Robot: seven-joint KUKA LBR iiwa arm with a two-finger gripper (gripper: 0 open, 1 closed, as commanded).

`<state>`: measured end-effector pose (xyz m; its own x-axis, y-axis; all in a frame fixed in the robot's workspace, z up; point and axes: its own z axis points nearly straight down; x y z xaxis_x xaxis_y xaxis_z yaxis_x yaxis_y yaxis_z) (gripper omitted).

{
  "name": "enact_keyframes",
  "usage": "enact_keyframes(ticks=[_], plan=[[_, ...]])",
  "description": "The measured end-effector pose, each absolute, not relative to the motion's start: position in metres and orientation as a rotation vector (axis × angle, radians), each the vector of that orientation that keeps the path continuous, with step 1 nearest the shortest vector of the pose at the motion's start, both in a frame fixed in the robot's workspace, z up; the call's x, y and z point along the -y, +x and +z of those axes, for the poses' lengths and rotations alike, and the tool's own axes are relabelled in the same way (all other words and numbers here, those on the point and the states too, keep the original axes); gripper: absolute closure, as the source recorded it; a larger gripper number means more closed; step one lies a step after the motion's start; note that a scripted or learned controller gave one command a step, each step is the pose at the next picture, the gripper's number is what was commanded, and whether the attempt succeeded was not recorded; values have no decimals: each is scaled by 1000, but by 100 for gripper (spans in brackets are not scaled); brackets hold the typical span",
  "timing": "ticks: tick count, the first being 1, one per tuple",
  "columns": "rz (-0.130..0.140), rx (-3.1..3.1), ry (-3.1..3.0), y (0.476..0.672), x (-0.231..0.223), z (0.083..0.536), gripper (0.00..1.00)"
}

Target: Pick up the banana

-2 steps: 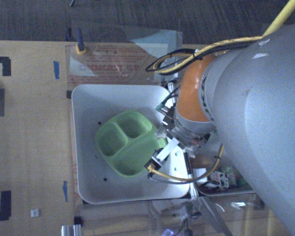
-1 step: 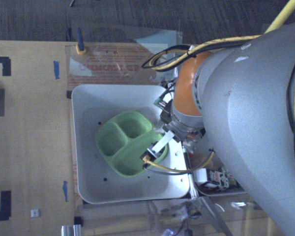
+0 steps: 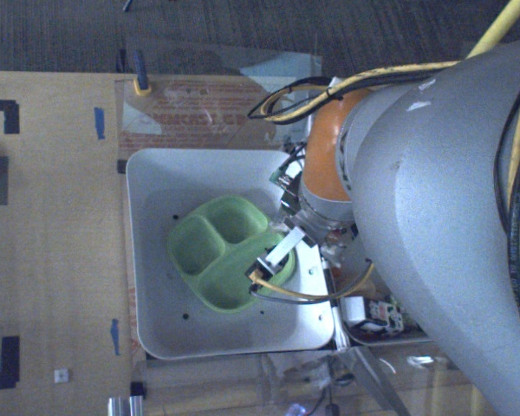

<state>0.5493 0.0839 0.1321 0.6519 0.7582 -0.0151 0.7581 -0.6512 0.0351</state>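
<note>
At the frame's left you see the tan bench (image 3: 52, 258), and to its right, at the centre, a white bin (image 3: 156, 319) holding a green divided tray (image 3: 210, 245). Over the tray's right edge hangs the pincer (image 3: 262, 277), and you cannot tell whether it is apart or together. The banana cannot be made out, while the grey arm (image 3: 442, 198) covers the right side.

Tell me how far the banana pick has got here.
Done: the gripper is down in the white bin, at the green divided tray. In hand: nothing visibly gripped. Left: a yellow curved item beneath the fingers may be the banana; grasping and lifting remain.
</note>
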Motion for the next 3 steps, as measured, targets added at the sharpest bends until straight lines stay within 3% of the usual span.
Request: enact_keyframes(ticks=[1, 3], plan=[[46, -973, 2929, 549, -82, 131, 0], [35, -1010, 2918, 551, -84, 132, 0]])
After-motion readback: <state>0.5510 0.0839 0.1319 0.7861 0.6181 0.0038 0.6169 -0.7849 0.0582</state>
